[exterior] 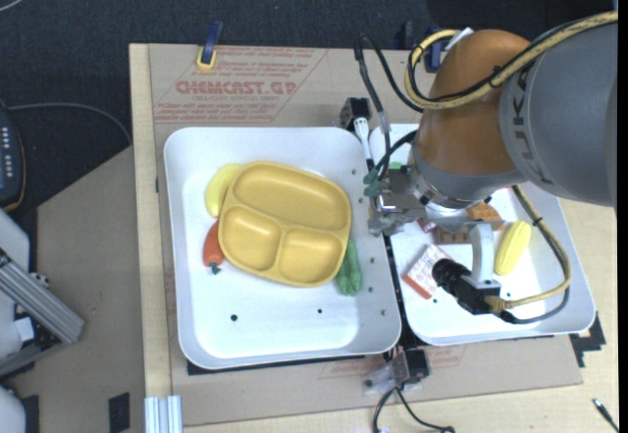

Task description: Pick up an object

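Hanging just right of the yellow divided tray [285, 222], the gripper [391, 210] is mostly hidden under the wrist; open or closed, can't tell. Green vegetable [349, 269] touches the tray's right edge, orange pepper [212, 246] its left edge, red-white packet [422, 271] farther right.

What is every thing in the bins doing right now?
Yellow divided tray: right way up, compartments empty, left bin.
Red-orange pepper: poking out at the tray's left edge.
Green toy: poking out at the tray's right edge.
Red-and-white packet: lying flat, right bin.
Yellow oblong toy: lying, right bin.
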Robot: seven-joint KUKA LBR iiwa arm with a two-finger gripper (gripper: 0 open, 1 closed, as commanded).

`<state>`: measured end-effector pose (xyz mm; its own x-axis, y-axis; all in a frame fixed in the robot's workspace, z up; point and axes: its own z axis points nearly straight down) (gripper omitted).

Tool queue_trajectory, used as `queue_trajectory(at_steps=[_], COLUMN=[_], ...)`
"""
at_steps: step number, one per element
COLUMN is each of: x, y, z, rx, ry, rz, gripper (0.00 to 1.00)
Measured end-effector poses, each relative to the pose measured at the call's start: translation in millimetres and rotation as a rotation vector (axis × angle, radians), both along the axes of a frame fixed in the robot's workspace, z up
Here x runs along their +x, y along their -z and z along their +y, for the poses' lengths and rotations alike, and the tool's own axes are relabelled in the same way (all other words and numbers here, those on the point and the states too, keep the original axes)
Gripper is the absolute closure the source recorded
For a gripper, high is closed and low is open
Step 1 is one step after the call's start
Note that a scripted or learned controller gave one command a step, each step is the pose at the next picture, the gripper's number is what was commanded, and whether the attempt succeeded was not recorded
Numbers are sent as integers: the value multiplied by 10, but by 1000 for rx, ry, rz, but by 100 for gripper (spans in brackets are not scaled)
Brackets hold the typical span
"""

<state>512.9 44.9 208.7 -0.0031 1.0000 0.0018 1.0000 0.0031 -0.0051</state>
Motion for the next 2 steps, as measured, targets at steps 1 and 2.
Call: queue_trajectory(at_steps=[1, 2], x=[-167, -68], y=[-66, -98], z=[232, 277], rx=[0, -1], ry=[0, 2], rz=[-1, -7], gripper=[100, 100])
